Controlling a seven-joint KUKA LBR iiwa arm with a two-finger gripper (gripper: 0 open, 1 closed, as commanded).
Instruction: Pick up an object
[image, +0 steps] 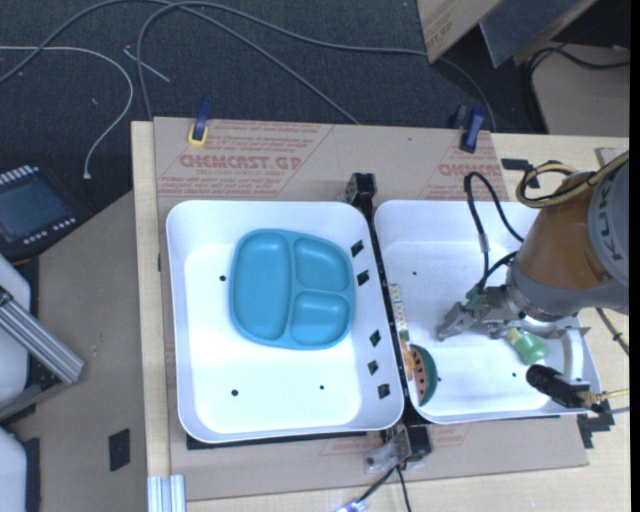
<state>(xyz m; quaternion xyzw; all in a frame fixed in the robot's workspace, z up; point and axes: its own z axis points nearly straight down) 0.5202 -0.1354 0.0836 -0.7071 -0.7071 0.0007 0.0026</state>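
The green object (528, 346) lies in the right bin (440, 230), just under the wrist. Your gripper (462, 318) hangs low beside it, apparently reaching; I cannot tell its state. Next, centre over the object, then close.

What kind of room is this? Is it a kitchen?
Probably not a kitchen; it looks like a robot lab. A robot arm reaches over two white bins on a cardboard-covered bench, and loose cables trail on the floor.
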